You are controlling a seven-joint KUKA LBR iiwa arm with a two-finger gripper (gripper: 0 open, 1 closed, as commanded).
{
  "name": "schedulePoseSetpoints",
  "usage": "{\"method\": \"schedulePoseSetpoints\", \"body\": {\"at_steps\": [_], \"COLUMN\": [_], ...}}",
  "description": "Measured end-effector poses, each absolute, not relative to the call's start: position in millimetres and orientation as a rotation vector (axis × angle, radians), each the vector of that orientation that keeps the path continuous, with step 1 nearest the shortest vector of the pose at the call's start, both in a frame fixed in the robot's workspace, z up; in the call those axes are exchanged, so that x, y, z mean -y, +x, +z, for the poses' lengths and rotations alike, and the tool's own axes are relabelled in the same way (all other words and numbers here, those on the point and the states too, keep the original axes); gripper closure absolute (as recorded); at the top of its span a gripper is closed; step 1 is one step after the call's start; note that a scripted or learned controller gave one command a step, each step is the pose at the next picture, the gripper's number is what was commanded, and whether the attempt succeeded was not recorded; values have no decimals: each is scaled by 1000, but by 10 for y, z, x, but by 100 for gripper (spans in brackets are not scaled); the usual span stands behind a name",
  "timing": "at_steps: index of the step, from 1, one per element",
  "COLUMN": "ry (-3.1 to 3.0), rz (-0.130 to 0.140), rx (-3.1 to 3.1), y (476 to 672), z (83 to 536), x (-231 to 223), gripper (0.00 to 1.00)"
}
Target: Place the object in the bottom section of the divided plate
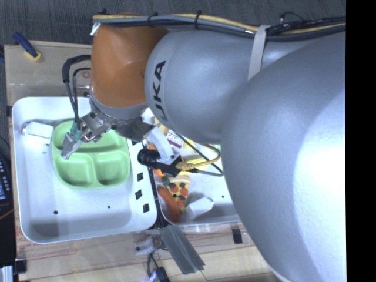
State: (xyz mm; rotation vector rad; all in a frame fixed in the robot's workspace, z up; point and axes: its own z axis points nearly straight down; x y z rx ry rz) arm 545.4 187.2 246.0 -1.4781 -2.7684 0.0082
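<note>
One end effector point(71, 141) hovers over the green divided plate point(94, 160); its grip state is unreadable.

Grey arm point(252, 98), hand point(71, 143) low left

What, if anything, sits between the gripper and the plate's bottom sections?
Nothing visible. The gripper hangs over the top-left part of the green divided plate in the left bin, and the two lower sections look bare. Whether it carries the object cannot be told.
</note>
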Motion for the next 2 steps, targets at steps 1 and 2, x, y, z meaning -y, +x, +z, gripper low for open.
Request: {"method": "schedulePoseSetpoints", "body": {"at_steps": [1,2], "ry": [-1479,-1479], "rz": [7,7], "rx": [2769,2769], "y": [5456,5456], "z": [2463,2464], "x": [-1871,-1872], "gripper": [0,0]}}
